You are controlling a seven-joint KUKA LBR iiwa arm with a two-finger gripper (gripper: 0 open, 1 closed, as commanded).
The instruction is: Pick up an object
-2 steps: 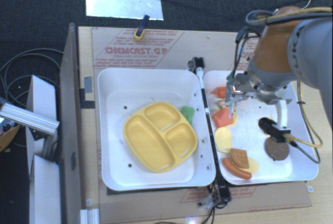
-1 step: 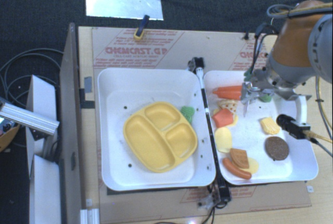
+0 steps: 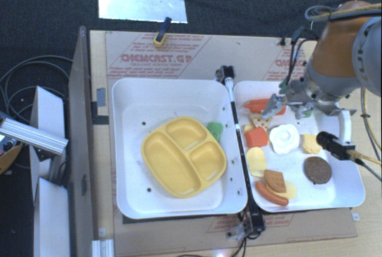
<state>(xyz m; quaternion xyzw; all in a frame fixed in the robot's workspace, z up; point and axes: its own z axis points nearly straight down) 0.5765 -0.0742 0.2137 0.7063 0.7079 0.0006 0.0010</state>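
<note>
Yellow tray (image 3: 184,156) in a white bin (image 3: 128,130), green piece (image 3: 215,129), orange block (image 3: 257,137), brown patty (image 3: 317,170).

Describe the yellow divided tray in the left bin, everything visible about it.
The yellow tray is a rounded, plastic-looking plate with three compartments: one long section along its left side and two smaller ones on the right. It lies flat and turned at an angle on the floor of the left bin, right way up. Nothing sits in its compartments. A small green piece lies against its upper right rim.
</note>
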